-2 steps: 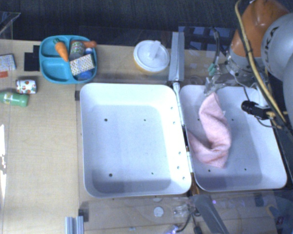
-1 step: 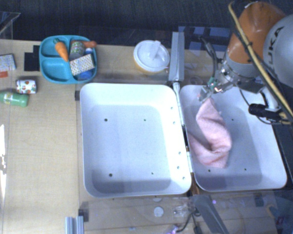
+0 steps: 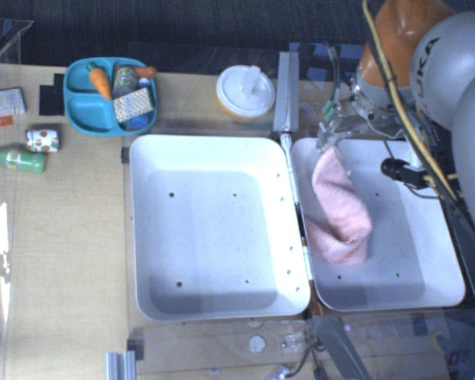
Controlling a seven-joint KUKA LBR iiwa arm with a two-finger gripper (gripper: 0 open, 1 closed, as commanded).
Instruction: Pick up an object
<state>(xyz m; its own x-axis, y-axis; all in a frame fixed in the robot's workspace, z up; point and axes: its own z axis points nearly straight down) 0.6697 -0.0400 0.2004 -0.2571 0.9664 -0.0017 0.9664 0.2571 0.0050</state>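
A pink cloth (image 3: 340,208) lies along the left side of the right bin (image 3: 412,283). Its upper end is drawn up into a narrow peak that meets my gripper (image 3: 330,138) near the bin's far left corner. The gripper is shut on that peak, while the rest of the cloth sags in folds onto the bin floor. The grey arm with its orange band (image 3: 396,22) comes in from the upper right above the bin.
The left bin (image 3: 214,291) sits beside the right one, split from it by a metal rail (image 3: 285,93). Behind it are a white lidded cup (image 3: 246,90) and a blue tray (image 3: 87,109) of toy food. Small packets and a green bottle (image 3: 16,160) lie far left.
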